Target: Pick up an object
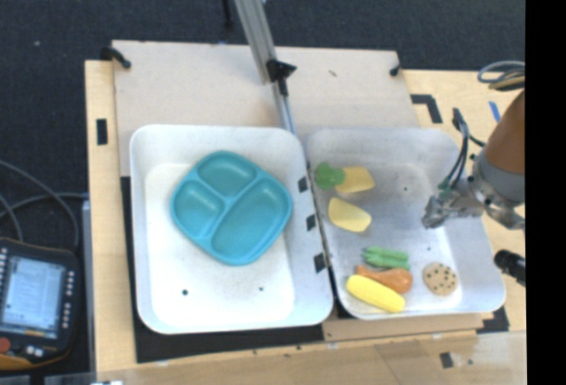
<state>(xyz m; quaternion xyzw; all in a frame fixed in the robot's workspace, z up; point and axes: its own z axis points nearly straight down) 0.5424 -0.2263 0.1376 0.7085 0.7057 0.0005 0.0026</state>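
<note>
Hovering near the right edge of your shallow white right-hand bin (402, 144), the two-finger gripper (435, 213) grips nothing visible, so you're mid-approach: next descend onto the round speckled cookie (439, 278) by the near-right corner.

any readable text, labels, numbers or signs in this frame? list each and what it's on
None can be read.
The handheld screen at the bench's left edge is lit, but its content is too small and blurred to read.
The blue divided plate, the two white bins, the toy foods such as the cookie and the yellow corn carry no visible lettering.
</note>
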